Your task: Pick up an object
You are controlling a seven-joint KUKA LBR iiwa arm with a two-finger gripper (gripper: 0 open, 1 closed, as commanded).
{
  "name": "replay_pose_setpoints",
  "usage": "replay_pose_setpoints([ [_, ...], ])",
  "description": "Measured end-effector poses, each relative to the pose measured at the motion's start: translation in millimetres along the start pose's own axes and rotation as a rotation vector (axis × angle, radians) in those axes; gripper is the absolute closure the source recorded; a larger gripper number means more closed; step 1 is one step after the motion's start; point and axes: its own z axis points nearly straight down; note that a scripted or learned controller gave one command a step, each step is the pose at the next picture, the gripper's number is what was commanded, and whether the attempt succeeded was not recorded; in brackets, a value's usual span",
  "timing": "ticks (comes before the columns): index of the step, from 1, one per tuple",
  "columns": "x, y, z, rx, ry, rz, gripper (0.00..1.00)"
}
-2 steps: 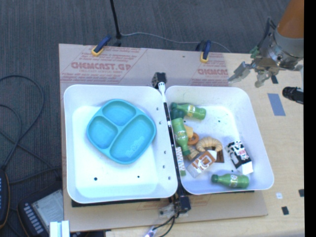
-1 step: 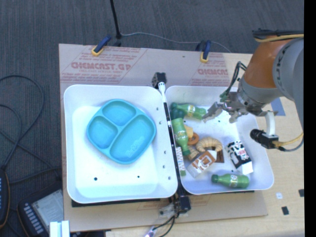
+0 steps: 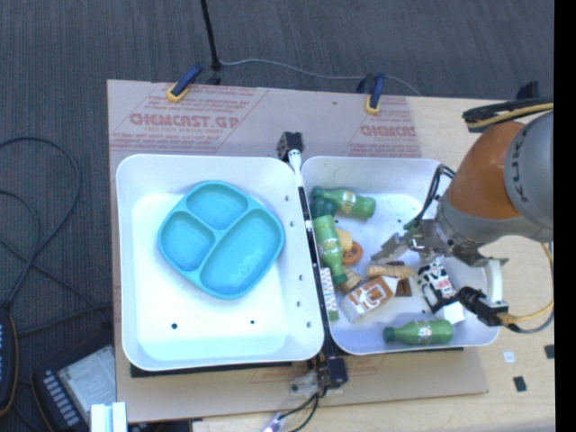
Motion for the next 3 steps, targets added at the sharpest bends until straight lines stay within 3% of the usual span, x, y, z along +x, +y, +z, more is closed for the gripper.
replay_pose_setpoints([
  [1, -21, -16, -9, 0.005, 0.001, 0.001, 0.00],
  [2, 22, -42, -1, -0.009, -0.006, 0.002, 0.00],
  [3, 23, -41, -12, -0.010, -0.004, 0.002, 1.00],
])
